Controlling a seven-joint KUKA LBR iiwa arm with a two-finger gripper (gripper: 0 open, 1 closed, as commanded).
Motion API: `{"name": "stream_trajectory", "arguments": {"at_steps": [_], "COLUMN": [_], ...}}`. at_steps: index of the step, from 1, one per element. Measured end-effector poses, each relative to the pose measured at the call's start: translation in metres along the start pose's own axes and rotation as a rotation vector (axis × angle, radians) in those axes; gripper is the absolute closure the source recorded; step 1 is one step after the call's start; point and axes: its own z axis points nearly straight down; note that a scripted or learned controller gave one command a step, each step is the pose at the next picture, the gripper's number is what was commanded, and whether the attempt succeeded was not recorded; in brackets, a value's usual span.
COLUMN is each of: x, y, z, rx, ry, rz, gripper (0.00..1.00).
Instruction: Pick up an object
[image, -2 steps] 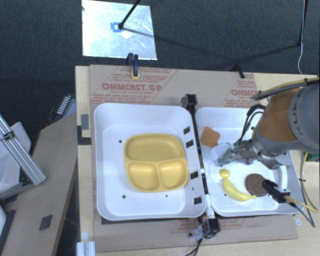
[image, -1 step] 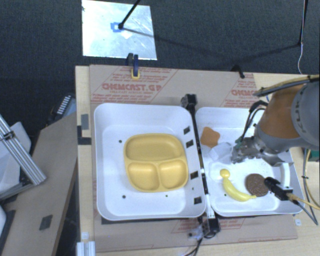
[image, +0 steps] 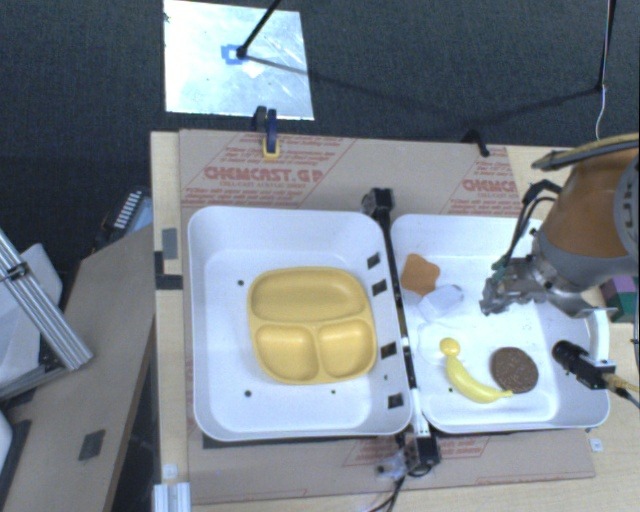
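Gripper (image: 497, 298) is seen hanging over the right bin (image: 570, 415), roughly mid-height and toward its right edge; whether it's open or closed just can't be told from this angle, and nothing is seen held. Closest to it is the small clear cup-like thing (image: 443, 299), lying just beside it toward the divider between the bins; the orange chunk (image: 421, 272) is found a bit further that way, near the bin's top-left corner. Toward the bin's front edge, the brown cookie (image: 514, 369) sits almost straight below the gripper; the banana (image: 468, 375) is laid next to it, long axis slanted from upper left to lower right. Yellow tray (image: 305, 325) is parked in the left bin (image: 215, 300), well apart; probably not the pick.
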Motion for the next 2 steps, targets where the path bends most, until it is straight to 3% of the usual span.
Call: {"name": "stream_trajectory", "arguments": {"at_steps": [2], "x": [-0.006], "y": [0.011], "z": [-0.125], "rx": [-0.003], "ry": [0.000], "rz": [-0.002], "gripper": [1.00]}}
